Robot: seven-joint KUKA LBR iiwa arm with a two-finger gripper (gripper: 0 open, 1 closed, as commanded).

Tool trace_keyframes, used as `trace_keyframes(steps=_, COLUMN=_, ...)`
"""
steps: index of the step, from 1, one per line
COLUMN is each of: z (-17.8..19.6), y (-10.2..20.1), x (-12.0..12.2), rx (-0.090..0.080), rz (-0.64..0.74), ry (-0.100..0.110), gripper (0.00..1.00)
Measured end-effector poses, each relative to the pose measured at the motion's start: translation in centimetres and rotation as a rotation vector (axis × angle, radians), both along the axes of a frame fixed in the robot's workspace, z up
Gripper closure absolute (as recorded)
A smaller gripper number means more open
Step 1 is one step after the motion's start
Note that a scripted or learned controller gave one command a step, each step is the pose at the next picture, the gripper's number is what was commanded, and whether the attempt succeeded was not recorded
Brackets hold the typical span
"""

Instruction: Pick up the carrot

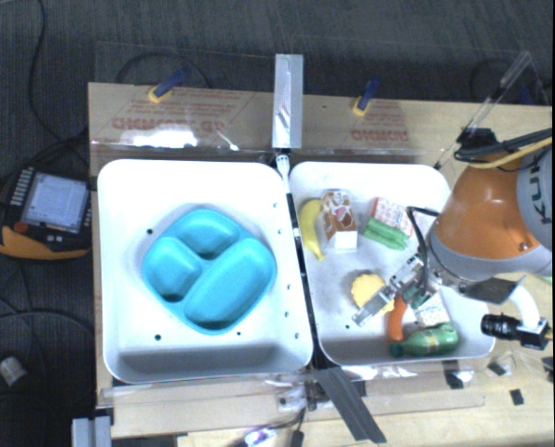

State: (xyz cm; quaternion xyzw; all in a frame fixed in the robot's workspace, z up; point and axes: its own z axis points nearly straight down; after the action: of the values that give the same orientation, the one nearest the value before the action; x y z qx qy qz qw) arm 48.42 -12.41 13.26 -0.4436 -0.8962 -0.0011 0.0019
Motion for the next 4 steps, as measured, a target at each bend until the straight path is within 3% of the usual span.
trace_keyframes(steps=1, z=-4.3, y=-2.3, x=2.9, rx=-0.005, rz=0.16, ry=-0.006, gripper=0.0)
trace_keyframes(steps=2, z=-1.2, y=1.5, x=4.1, rx=-0.001, rz=0.079, ry=-0.002, gripper=0.0)
trace_keyframes(steps=3, z=-4.3, y=0.5, x=0.6, rx=-0.001, rz=-0.137, ry=-0.012, gripper=0.0)
trace_keyframes(steps=4, z=-4.3, y=-5.8, x=4.7, rx=-0.004, rz=-0.332, ry=-0.015, gripper=0.0)
